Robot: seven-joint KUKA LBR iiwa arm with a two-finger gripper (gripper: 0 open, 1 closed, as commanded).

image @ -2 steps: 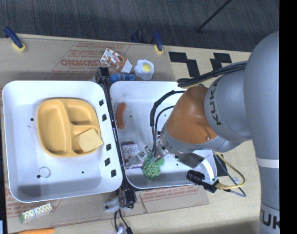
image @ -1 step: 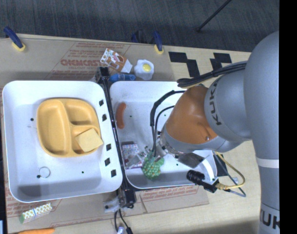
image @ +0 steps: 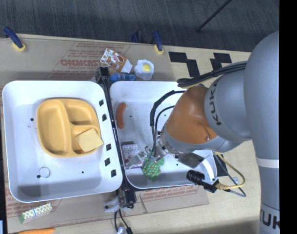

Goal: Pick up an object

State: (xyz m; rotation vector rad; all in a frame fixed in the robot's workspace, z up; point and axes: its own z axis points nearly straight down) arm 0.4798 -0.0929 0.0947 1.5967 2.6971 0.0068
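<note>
The arm (image: pixel 258 96) enters from the right edge of the view as a broad grey column and bends leftward over the right bin (image: pixel 138 89). The orange band (image: pixel 187 116) sits above the wrist, over the middle of that bin and toward its front edge. Black cables loop from the band's left side down to the wrist. The wrist points downward and to the left, toward the bin's front edge. The gripper (image: pixel 155 155) is positioned low near that front edge, largely hidden beneath the wrist housing.
</note>
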